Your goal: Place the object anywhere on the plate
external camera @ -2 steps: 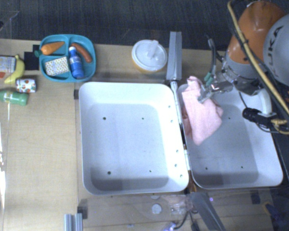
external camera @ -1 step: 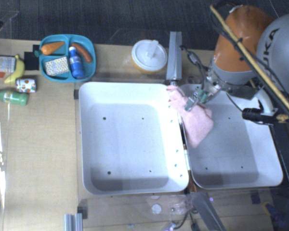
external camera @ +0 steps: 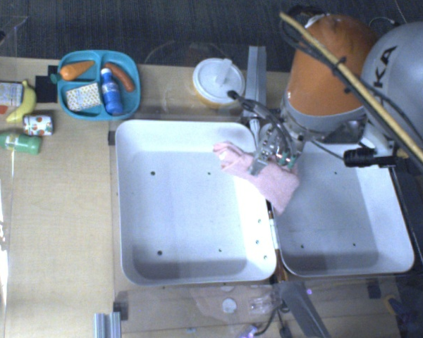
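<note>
We look down at a slant from a single fixed camera above the bench (external camera: pixel 56 224), near enough to frame both white bins (external camera: pixel 190 210); the arm (external camera: pixel 352 69) enters from the right.

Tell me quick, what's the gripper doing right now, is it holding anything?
Gripper: at the pink cloth draped over the wall between the two bins; whether it grips the cloth cannot be told.
</note>
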Controlling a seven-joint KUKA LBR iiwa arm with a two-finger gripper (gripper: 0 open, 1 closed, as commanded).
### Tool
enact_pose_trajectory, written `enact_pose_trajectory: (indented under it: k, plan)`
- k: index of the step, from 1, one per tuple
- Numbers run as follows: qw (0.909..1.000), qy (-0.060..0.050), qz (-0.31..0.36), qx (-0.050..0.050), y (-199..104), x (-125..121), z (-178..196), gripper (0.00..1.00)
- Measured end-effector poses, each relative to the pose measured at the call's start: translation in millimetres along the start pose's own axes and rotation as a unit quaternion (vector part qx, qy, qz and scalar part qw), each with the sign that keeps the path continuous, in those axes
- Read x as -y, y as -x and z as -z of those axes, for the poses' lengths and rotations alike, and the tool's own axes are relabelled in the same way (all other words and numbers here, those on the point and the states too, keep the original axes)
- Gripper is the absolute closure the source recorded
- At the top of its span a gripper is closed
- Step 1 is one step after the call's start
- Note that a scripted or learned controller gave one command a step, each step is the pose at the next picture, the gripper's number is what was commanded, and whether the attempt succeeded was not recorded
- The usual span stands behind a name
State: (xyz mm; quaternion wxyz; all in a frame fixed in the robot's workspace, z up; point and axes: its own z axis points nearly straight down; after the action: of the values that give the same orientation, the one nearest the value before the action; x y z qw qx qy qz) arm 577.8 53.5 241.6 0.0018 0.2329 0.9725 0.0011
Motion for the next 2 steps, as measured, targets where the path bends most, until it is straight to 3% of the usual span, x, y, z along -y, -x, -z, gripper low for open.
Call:
enact_pose_trajectory:
  k: [1, 2]
  plan:
    - [0.98, 0.0, 0.199, 0.0, -30, -36, -1, 1.0]
    - [0.9723, 0.001, 0.234, 0.0, -71, -64, -13, 1.0]
